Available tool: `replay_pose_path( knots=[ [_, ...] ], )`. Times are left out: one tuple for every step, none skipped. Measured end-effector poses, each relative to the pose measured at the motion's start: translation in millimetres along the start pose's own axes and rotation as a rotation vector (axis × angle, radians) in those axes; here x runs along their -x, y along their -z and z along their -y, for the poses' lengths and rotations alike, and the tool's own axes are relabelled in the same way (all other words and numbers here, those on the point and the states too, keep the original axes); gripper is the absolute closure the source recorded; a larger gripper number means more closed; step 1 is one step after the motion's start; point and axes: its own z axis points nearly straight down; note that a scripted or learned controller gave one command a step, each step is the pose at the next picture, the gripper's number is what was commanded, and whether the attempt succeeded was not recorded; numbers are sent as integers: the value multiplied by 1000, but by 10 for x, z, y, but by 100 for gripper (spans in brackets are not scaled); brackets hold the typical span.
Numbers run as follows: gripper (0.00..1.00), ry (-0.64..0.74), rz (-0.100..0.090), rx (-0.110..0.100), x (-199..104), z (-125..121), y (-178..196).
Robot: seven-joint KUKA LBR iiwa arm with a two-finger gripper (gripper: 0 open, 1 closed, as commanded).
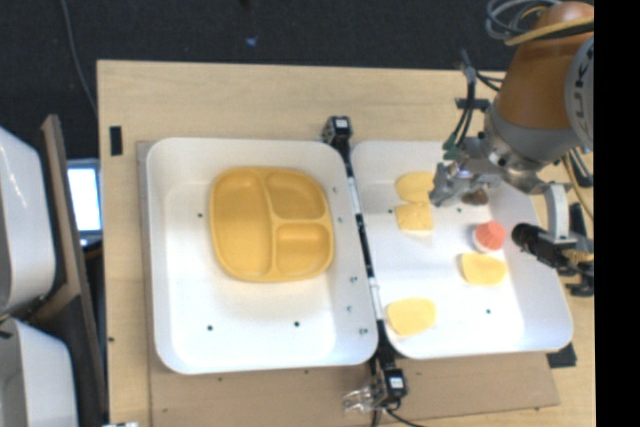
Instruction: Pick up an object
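The right bin (520,315) holds several small pieces. Two pale yellow pieces lie at its upper left, one (412,185) above the other (415,218). A red-orange round piece (489,236) sits mid-right, with a yellow piece (483,269) just below it and another yellow piece (411,316) near the front. My gripper (450,187) hangs over the upper part of this bin, right beside the two upper yellow pieces. Its tips are dark and small against the bin.
The left bin (180,315) carries a yellow divided tray (270,222) in its middle. A black divider with clips (355,225) runs between the bins. The arm's orange band (545,65) and cables stand over the right bin's far right corner.
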Motion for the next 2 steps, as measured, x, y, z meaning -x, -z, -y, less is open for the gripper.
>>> replay_pose_path(
  knots=[
    [100, 1, 0, 1, -560, 123, 109],
    [100, 2, -1, 1, -1108, 249, 204]
  ],
)
